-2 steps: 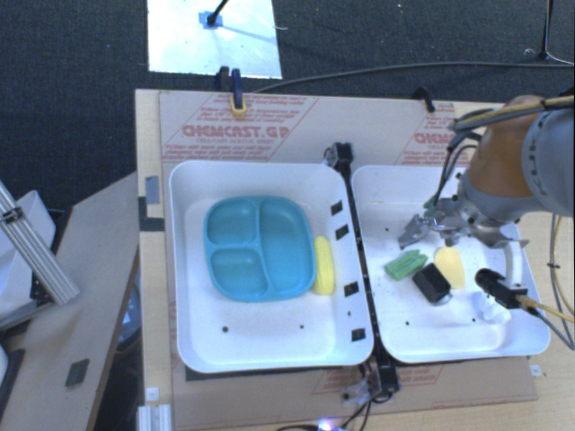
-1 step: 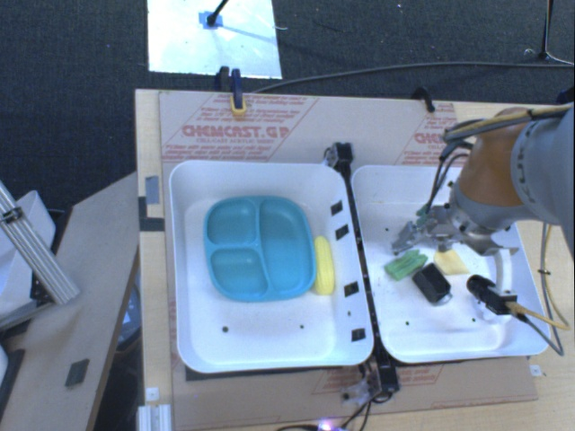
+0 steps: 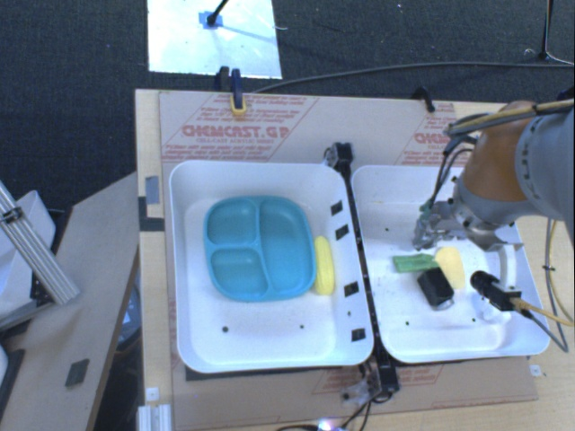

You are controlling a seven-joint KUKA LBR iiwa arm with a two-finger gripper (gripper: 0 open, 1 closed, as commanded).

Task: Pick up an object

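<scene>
Nearest, on the front edge of the bench (image 3: 377, 124), a black clamp (image 3: 382, 380) with loose wires, right at the seam between the two bins. Printed in red on the bench's pale covering, along the far edge at the left: "CHEMCAST GP". A second, slanted print of the same kind toward the far right corner, only partly legible. Blue-and-yellow clamp (image 3: 235, 92) gripping the far edge just above the left lettering. Left bin (image 3: 269, 353): blue three-compartment plate (image 3: 256, 245) lying flat near the middle, with a yellow oblong (image 3: 324, 266) lying against the plate's right edge, close to the bin's right wall. Row of small black clips (image 3: 342, 233) down the seam between the bins. Right bin (image 3: 449, 347): green flat piece (image 3: 413, 262) near the middle, yellow lump (image 3: 451, 266) just beside it on the right, black block (image 3: 436, 288) on the near side of both, touching or almost touching the yellow lump. Gripper (image 3: 426, 233) poised just on the far side of the green flat piece, near it, contact impossible to judge. Nothing seen held; degree of opening not to be told from this angle. Grey arm (image 3: 539, 164) with its orange band, reaching in over the right bin's far right corner.
</scene>
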